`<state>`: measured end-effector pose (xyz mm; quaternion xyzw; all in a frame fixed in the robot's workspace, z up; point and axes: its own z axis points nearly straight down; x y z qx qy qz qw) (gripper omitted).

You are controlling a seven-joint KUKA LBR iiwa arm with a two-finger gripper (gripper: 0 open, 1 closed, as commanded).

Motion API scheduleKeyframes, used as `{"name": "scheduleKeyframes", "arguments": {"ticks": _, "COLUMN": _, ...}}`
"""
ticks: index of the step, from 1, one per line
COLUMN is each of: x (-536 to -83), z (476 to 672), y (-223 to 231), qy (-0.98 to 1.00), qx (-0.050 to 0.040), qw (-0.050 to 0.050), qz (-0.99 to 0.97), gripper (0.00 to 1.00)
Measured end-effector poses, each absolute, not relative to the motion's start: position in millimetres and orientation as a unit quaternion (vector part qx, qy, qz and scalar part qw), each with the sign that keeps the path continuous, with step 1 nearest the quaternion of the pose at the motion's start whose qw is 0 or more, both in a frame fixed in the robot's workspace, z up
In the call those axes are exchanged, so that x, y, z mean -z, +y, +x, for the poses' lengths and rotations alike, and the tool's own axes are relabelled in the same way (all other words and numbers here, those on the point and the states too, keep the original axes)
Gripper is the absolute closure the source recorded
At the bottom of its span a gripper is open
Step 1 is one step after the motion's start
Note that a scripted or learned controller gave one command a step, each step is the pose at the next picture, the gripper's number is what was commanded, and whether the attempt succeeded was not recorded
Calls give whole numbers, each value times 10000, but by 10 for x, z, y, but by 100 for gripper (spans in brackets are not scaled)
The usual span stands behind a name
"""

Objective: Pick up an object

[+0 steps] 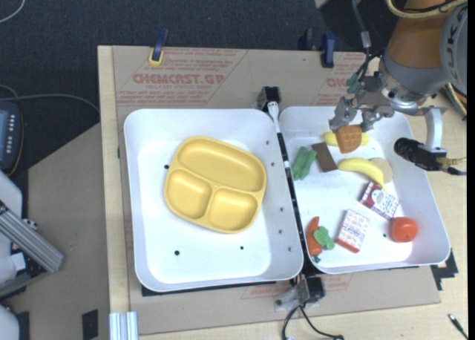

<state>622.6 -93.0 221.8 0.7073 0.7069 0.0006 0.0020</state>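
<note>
Gripper hung over right bin, toward its 12 o'clock edge. Small tan-orange toy sat directly beneath fingertips; whether jaws pinched it or merely touched, could not tell. Toy looked light, rigid, smooth plastic, likely slippery; best pinched across narrow middle. Banana lay just beside it at 5 o'clock.

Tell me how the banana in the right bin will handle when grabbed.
The banana looks smooth and glossy, so it may slip between fingers. Its curved shape could make it rock or pivot when pushed. It lies close against a pale item, which may get nudged along.
</note>
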Motion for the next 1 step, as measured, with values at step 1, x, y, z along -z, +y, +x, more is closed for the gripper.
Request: {"name": "scheduleKeyframes", "arguments": {"ticks": 1, "x": -2357, "z": 6207, "y": -847, "qy": 7077, "qx": -12, "qw": 18, "qz": 7065, "gripper": 100}}
